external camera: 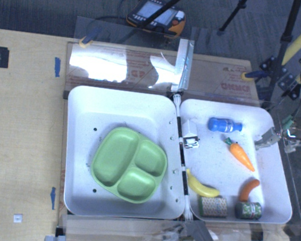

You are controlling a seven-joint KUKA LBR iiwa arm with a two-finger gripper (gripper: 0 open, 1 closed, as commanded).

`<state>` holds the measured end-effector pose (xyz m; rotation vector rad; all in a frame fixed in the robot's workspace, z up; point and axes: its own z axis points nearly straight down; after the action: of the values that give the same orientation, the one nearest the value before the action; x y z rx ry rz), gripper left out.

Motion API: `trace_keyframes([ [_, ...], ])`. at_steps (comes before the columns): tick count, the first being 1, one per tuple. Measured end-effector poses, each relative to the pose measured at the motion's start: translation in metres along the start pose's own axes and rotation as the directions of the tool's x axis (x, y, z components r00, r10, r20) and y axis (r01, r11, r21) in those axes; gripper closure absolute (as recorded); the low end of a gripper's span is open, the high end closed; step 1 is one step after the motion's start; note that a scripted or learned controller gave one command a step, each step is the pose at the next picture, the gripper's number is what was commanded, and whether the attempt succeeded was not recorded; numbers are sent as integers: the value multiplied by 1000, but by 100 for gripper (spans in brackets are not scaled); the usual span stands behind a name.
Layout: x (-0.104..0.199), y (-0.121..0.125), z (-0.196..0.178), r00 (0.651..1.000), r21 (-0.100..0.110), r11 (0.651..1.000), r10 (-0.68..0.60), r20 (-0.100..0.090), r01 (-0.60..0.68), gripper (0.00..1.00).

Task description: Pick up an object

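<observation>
The right bin (273, 173) holds a blue bottle (225, 125) lying on its side near the back. An orange carrot (241, 155) lies just in front of it. A yellow banana (202, 187) rests by the left wall. An orange-red sausage shape (248, 188) and two small cans (213, 206) (249, 210) sit along the front wall. My gripper (271, 137) is a grey metal piece over the bin's right rim, to the right of the bottle and carrot. It touches no object.
The left bin (79, 136) holds a green divided plate (129, 164). A small white-and-black tag (190, 142) sits by the divider between the bins. Clear plastic sheeting (124, 66) lies behind the bins. Stands and cables crowd the back right.
</observation>
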<state>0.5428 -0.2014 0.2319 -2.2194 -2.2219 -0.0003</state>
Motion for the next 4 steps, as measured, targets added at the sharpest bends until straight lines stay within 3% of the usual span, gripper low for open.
trace_keyframes([
  [1, -9, 58, 120, 1000, -20, 1000, -17, -5, 17, 0],
  [2, 56, 1, 146, 935, -3, 935, 355, -2, -355, 0],
  [3, 9, 27, 145, 983, -1, 983, 184, -5, -184, 0],
  [4, 8, 28, 135, 983, -7, 983, 184, -1, -184, 100],
])
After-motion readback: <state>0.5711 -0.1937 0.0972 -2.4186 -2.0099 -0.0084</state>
